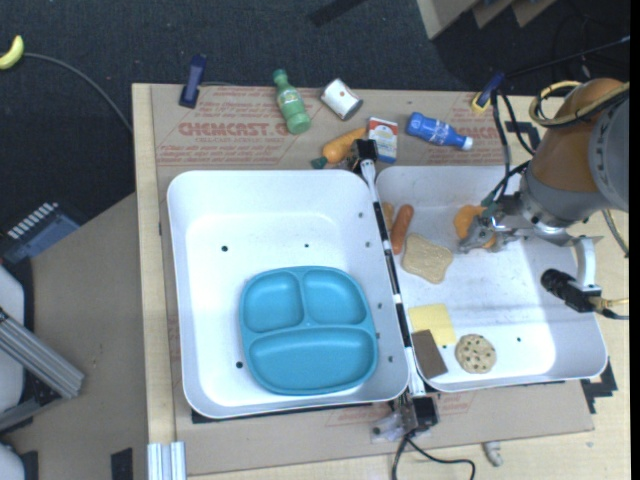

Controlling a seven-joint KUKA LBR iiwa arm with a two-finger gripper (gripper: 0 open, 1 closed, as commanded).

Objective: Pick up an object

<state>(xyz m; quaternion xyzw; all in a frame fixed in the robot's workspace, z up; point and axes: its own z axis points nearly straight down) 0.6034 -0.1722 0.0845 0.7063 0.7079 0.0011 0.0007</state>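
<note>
We see the gripper [482,234] low in the right bin [520,363], touching an orange object [466,220]; whether it grips, we cannot tell.

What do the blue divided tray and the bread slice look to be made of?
The blue divided tray looks like moulded plastic: uniform colour, rounded compartments, soft sheen. The bread slice in the right bin seems a toy, probably matte plastic or foam; too small to be sure.

- It looked like a robotics lab: a cardboard-topped bench [250,128] stood on dark carpet [100,8].
- Loose cables [60,68] and toy food [292,101] lay around.
</note>
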